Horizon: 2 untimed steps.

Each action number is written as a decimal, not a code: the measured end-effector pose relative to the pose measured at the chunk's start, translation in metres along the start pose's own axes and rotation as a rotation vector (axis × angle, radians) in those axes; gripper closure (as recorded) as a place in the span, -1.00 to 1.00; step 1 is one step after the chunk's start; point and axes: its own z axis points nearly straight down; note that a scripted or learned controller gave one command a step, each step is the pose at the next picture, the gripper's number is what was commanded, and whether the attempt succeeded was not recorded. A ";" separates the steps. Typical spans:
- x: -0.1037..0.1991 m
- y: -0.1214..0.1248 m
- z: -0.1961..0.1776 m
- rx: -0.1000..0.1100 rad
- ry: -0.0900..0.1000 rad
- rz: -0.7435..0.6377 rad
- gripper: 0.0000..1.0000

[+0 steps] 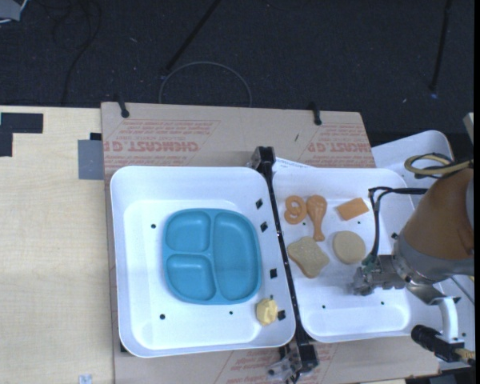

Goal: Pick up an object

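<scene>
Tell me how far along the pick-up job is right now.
Done: nothing is lifted. In hand: the gripper is down in the right white bin, near the round beige cookie-shaped piece. Left: gripping and raising an item; the toy bread slice lies untouched.

1. A robotics lab: a grey arm (436, 230) reaches over two white bins (200, 178) on a table (40, 254).
2. Loose cables (200, 78) trail across dark carpet (304, 38) at the far side.
</scene>
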 end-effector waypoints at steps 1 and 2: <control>-0.001 0.004 -0.063 -0.009 -0.003 -0.009 1.00; 0.004 -0.001 -0.122 -0.010 -0.003 -0.009 1.00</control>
